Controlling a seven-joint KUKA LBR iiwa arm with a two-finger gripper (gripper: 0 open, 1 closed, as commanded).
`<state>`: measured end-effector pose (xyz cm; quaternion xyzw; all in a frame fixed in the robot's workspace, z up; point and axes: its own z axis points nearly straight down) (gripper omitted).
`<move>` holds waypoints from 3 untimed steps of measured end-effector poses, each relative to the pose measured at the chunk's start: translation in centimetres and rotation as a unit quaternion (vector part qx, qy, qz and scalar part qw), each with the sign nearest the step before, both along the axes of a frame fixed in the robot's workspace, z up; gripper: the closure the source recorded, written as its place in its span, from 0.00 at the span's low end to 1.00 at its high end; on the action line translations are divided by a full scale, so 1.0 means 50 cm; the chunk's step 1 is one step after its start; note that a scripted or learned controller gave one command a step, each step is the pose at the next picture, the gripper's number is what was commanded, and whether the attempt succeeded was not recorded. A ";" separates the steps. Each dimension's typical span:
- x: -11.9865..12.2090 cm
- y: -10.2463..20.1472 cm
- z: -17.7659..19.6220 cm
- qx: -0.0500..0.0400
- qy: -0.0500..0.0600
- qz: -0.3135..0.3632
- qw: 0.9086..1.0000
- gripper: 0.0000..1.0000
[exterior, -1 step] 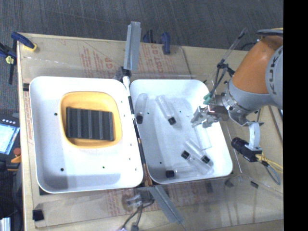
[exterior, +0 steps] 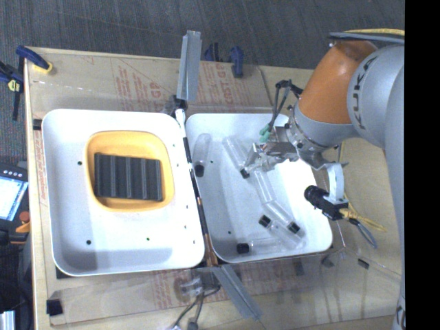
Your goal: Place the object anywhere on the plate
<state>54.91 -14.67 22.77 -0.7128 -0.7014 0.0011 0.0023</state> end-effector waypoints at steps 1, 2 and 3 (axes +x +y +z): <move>0.102 0.128 0.002 0.000 -0.001 0.067 0.998 1.00; 0.155 0.283 0.006 0.000 -0.002 0.154 0.988 1.00; 0.155 0.283 0.006 0.000 -0.002 0.154 0.988 0.00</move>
